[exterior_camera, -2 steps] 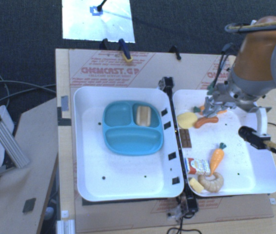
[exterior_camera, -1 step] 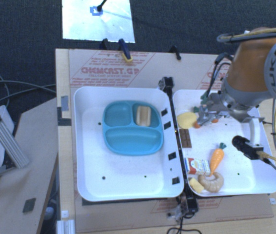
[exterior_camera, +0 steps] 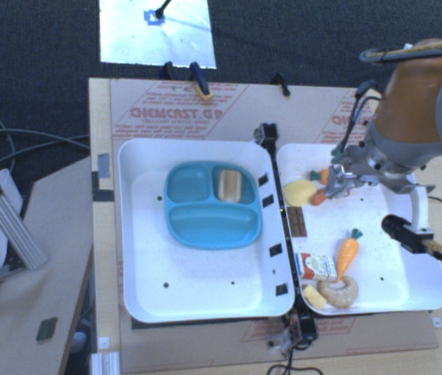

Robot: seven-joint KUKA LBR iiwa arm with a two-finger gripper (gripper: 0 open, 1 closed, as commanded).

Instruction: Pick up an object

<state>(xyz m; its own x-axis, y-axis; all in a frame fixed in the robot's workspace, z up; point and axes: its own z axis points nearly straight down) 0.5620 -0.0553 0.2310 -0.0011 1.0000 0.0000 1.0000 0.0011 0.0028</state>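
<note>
A dark carpet is surrounding the tabletop (exterior_camera: 104,233), which is carrying two white bins. The hand (exterior_camera: 338,180) is hanging low over the right bin (exterior_camera: 408,276), toward its far left corner; whether it is apart or together, I cannot tell. Just beside it a small orange piece (exterior_camera: 319,198) and a yellow piece (exterior_camera: 299,192) are lying. Nearer the front edge a carrot (exterior_camera: 347,254) is lying. A blue tray (exterior_camera: 205,217) is sitting in the left bin (exterior_camera: 147,287).

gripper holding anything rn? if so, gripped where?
Cannot tell. The gripper is down in the right bin beside a yellow toy and a small orange piece, but no object is visibly between its fingers.
</note>
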